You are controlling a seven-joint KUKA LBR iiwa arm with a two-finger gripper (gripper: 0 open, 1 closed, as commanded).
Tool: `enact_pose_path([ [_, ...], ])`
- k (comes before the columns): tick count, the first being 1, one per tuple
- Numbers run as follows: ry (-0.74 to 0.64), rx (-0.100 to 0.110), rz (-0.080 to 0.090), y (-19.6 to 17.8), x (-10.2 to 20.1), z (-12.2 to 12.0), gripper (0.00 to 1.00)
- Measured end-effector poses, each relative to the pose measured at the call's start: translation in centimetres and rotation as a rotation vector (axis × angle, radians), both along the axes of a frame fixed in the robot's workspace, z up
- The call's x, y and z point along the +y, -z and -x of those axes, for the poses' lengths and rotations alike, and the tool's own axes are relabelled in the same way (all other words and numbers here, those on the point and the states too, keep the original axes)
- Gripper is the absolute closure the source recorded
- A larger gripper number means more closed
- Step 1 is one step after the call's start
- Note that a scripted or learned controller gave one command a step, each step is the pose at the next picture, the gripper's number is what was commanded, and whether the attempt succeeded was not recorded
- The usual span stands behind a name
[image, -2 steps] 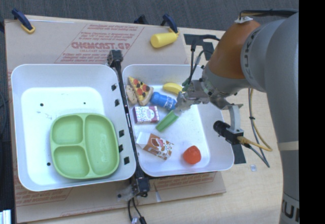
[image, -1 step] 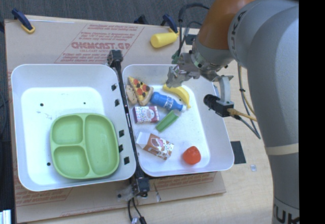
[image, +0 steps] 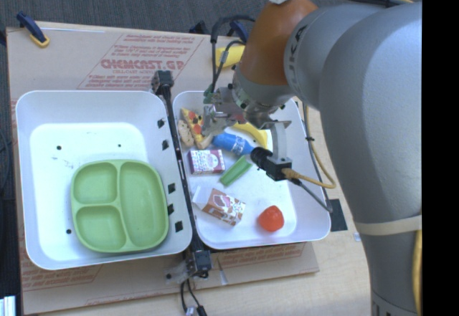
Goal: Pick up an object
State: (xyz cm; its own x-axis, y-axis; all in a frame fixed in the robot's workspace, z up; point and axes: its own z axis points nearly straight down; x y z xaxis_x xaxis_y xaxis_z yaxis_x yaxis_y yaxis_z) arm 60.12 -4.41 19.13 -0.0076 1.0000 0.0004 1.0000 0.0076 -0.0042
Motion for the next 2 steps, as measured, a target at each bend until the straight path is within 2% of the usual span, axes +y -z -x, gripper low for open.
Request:
enact_pose_path([
  [1,0.004,-0.001,0.001,-1.9,-4.5,5.5,1.00],
  [2,0.001,0.000,0.001,-2.6,-3.4,6.5,1.00],
])
